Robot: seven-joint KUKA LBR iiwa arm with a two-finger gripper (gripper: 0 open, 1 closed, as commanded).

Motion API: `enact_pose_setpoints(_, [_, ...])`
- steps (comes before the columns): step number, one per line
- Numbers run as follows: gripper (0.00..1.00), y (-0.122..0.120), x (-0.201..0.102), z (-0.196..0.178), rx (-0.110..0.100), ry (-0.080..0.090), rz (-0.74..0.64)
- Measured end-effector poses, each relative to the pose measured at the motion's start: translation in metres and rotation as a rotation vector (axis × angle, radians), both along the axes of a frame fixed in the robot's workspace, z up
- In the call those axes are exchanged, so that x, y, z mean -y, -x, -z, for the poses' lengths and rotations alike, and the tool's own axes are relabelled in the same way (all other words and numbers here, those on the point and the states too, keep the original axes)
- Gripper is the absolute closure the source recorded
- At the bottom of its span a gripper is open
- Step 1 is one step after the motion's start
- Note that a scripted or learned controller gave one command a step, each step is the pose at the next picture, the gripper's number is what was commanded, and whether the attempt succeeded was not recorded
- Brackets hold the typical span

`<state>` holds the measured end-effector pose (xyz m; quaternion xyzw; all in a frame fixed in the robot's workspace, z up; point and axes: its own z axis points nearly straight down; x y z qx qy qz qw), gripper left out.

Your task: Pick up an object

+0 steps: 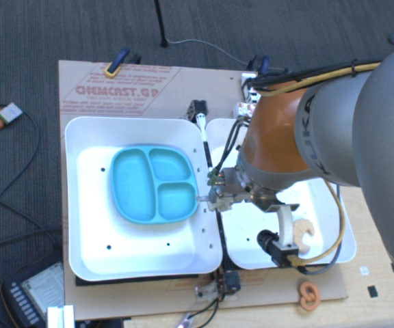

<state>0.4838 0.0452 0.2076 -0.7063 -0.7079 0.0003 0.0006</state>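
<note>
— What is seen nearest, along the tabletop's (115,91) near edge?
— One orange ring (310,296) is seen there, toward the near right corner, outside the bins.

— How many bins are counted?
— Two: the left bin (91,251) and the right bin (334,251), set side by side.

— And inside them?
— One blue plate (152,183) with three compartments is laid flat in the left bin, nearer its right wall. One tan shape (306,232) is seen in the right bin toward its near right corner. What it is cannot be told.

— Where is the tool?
— One tool (212,198) is placed over the wall shared by the two bins, just beside the plate's right rim. Whether it is wide or narrow cannot be told.

— And farther back?
— The right bin is largely covered by the one arm (299,142). One blue and yellow object (117,61) is seen at the far edge, toward the left corner.
</note>
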Motion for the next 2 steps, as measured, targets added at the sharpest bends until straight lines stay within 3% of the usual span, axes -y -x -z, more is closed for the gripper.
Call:
enact_pose_setpoints(1, [1.00,0.001,-0.010,0.024,-0.002,0.001,0.002])
enact_pose_setpoints(2, [1.00,0.001,0.084,0.023,-0.001,0.002,0.005])
